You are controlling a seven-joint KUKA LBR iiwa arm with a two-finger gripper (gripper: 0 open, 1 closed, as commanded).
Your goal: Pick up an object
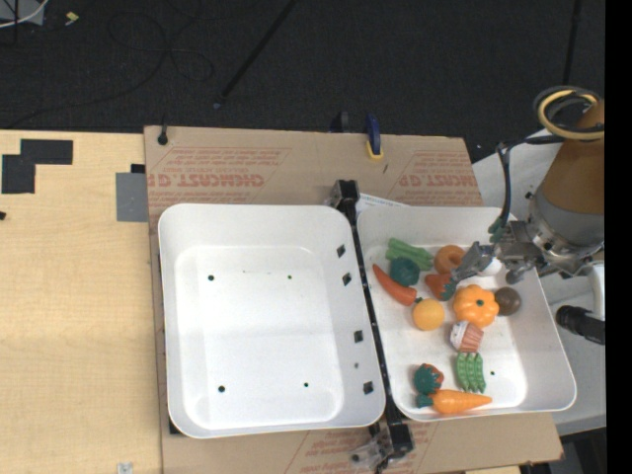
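My fingers (481, 259) hover over the right bin (553, 383), seemingly parted and holding nothing, with the orange pumpkin (475, 306) just below them, toward the bin's near edge.

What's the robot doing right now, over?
Hand low over right bin, by the toy pumpkin. Nothing seen held. Toys crowd around it.

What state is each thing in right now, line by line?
gripper: low over right bin, fingers unclear
right bin: holds the toy foods
left bin: upright, beside right bin
pumpkin: upright, untouched
carrot: lying flat near front wall
yellow ball: resting, free
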